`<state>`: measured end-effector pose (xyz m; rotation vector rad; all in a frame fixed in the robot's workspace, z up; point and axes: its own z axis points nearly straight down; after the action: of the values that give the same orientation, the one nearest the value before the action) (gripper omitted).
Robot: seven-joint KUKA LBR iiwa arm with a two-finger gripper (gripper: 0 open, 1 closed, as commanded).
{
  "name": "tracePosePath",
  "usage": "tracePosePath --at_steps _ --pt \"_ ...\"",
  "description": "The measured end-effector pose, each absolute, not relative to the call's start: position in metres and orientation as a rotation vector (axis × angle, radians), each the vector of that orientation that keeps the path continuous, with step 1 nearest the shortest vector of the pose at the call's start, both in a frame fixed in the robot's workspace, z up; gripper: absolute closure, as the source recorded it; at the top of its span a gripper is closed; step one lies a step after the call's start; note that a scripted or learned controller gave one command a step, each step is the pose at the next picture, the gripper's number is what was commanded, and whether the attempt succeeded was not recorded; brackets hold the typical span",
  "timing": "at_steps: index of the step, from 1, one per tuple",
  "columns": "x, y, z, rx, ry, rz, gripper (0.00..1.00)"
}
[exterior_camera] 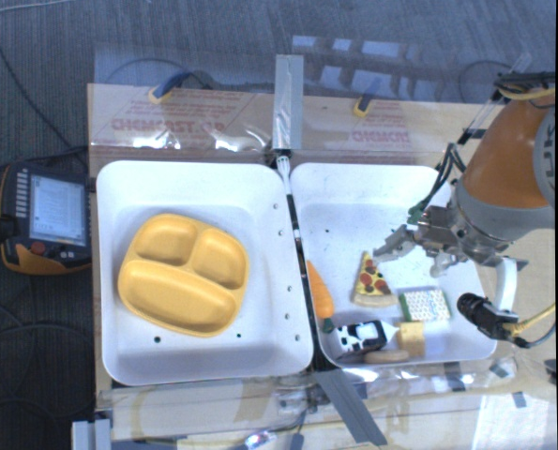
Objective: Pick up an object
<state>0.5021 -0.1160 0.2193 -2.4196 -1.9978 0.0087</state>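
Pictured from above at a slant: grey robot arm with an orange band (505, 153), reaching in from the right over a shallow white right-hand bin (354, 190) on a cardboard-covered bench (194, 120)

Two-finger gripper (419, 251) low over the middle of that bin, above bare white floor, just up and right of a toy pizza slice with red toppings (372, 281). Nothing seen in its grasp; how far open, impossible to tell from this angle

Candidates for picking, all clustered in the near half of the right-hand bin: the pizza slice lying flat, point towards the far wall; just right of it a small green-and-white gridded block (423, 303); below that a tan cube (411, 334); beside the cube, to the left, a black-and-white toy (361, 336) near the front wall; a pale pink stick (387, 354) along the front edge, touching or nearly touching the cube. An orange carrot-shaped piece (320, 289) leaning against the bin's left wall, well apart from the gripper

In the shallow white left-hand bin (128, 181), a yellow three-compartment plastic plate (183, 272), flat and turned at an angle, alone near the centre

Left of the bench, on dark grey carpet (35, 64), an orange-and-black control pendant with a lit screen (44, 218), cable trailing away behind it
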Motion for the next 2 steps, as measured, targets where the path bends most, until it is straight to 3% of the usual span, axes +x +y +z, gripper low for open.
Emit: tracePosePath --at_steps 1,2 --pt "0.483 -0.092 0.179 -2.485 -1.912 0.013 0.0" --pt "0.506 -0.117 0.094 -2.452 -1.956 0.006 0.0"
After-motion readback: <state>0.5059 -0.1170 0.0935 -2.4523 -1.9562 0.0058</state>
